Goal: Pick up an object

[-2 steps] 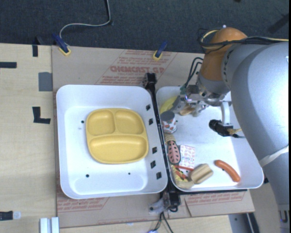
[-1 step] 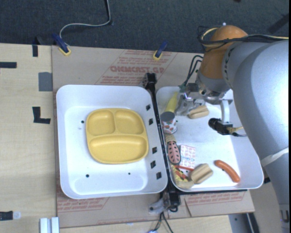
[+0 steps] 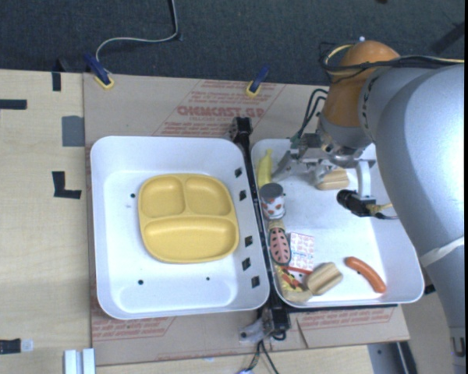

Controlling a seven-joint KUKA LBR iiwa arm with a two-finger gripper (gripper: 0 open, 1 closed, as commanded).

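- We saw the gripper (image 3: 321, 156) low over the back of the right bin (image 3: 398, 283), but we could not tell its state
- A tan block (image 3: 332, 180) lay just beside it
- A yellow plate (image 3: 189, 216) sat in the left bin (image 3: 113, 232)
- A sausage (image 3: 365, 274) lay near the front

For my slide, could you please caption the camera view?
KUKA arm's gripper poised over toy food in the right bin; yellow divided plate in the left bin.
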